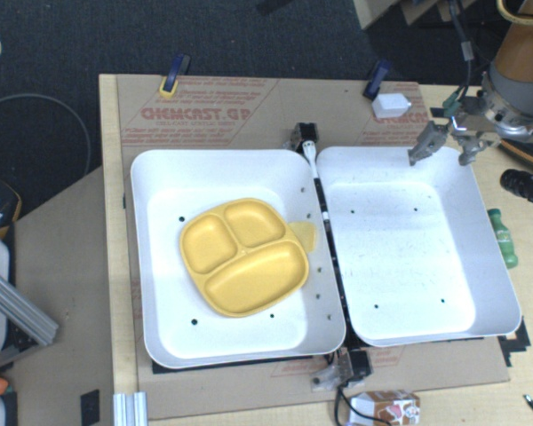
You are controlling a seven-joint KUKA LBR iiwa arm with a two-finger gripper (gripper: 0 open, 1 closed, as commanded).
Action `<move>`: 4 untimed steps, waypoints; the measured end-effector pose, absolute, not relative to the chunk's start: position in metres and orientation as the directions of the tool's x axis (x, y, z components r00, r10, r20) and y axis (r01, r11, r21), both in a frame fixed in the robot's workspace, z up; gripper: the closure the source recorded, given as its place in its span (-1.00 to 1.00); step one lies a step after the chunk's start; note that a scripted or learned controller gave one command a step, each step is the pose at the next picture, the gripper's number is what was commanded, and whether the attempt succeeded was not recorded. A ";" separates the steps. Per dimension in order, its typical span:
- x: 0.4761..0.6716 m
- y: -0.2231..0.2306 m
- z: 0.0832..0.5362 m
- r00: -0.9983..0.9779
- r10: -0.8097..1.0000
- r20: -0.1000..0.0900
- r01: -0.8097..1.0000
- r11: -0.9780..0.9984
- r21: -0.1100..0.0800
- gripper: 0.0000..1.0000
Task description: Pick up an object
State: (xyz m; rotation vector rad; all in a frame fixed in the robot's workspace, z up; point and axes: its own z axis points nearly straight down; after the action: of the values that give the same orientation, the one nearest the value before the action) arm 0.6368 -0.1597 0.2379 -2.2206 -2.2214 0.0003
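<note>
A yellow three-compartment plate (pixel 242 255) lies flat in the left white bin (pixel 151 238), near its middle. A small pale yellow piece (pixel 304 234) sits at the plate's right edge. My gripper (pixel 445 148) hangs over the far right corner of the right white bin (pixel 409 264), well away from the plate. Its two fingers are spread apart with nothing between them.
The bins rest on a cardboard sheet (pixel 249 114) held by a yellow-blue clamp (pixel 172 75) and a blue clamp (pixel 376 80). A small white block (pixel 391 106) lies behind the right bin. A green object (pixel 503 236) sits along that bin's right side.
</note>
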 end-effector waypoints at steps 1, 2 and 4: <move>0.582 -0.095 0.348 -0.007 1.000 0.001 1.000 0.007 0.012 -1.00; 0.537 -0.053 0.428 -0.006 1.000 0.001 1.000 0.006 0.012 -1.00; 0.480 -0.027 0.538 -0.002 1.000 -0.001 1.000 0.002 0.007 1.00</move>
State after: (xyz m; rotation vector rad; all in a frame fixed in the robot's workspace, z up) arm 0.4803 -0.0268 0.5379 -2.2236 -2.2273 -0.0059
